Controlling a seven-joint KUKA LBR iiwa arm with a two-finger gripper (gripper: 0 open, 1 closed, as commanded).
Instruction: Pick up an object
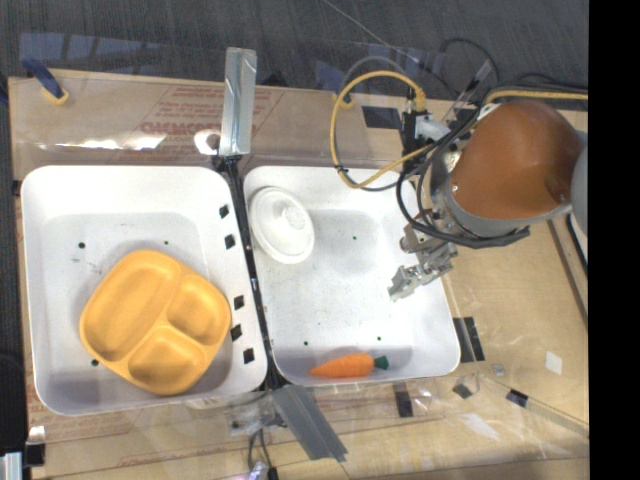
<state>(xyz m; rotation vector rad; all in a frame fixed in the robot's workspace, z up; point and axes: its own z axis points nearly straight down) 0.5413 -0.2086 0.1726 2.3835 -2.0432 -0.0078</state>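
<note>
The gripper (408, 280) hangs at the right side of the frame, over the right-hand part of the right bin (440, 313), below the arm's orange band (515, 160). Whether it is spread or pressed together I cannot tell at this size; nothing shows between its tips.

Three things are on offer. A toy carrot (343, 367) lies on its side along the lower wall of the right bin, green end to the right, below and left of the gripper. A white round lid (281, 223) sits in that bin's upper left corner, close to the divider. A yellow divided plate (155, 320) rests tilted in the left bin (40, 268), well apart from the arm.

The carrot looks the best target: near, narrow and easy to span. To take it well, the gripper should close across the carrot's short width, near its thick middle, not along its length. The bin wall just beside it crowds one side, so a descent slightly toward the bin's centre seems wise. The lid looks flat and hard to pinch.
</note>
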